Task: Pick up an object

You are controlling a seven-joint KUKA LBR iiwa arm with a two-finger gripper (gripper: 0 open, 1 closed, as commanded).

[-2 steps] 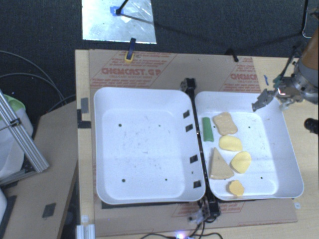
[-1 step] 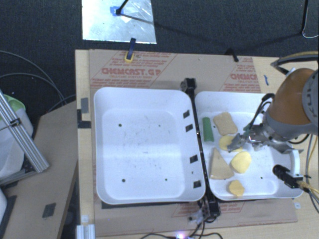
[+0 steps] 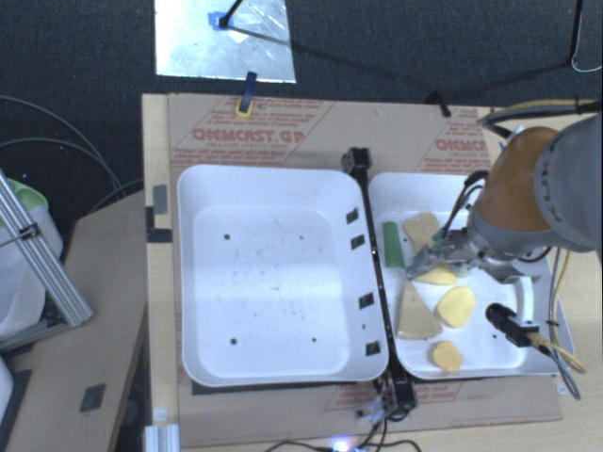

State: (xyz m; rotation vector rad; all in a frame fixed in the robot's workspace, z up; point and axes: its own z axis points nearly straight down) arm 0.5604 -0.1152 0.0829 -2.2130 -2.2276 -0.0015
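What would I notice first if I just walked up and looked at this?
Probably the big grey arm with its orange band, reaching in from the right over the right bin. Its end effector is down among yellow and tan pieces, near a green stick by that bin's left wall. The left bin beside it is a wide white tray.

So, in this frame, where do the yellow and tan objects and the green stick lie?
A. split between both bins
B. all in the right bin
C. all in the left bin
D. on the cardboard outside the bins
B. The green stick, the tan pieces and the yellow pieces all lie in the right bin, where the gripper reaches in.
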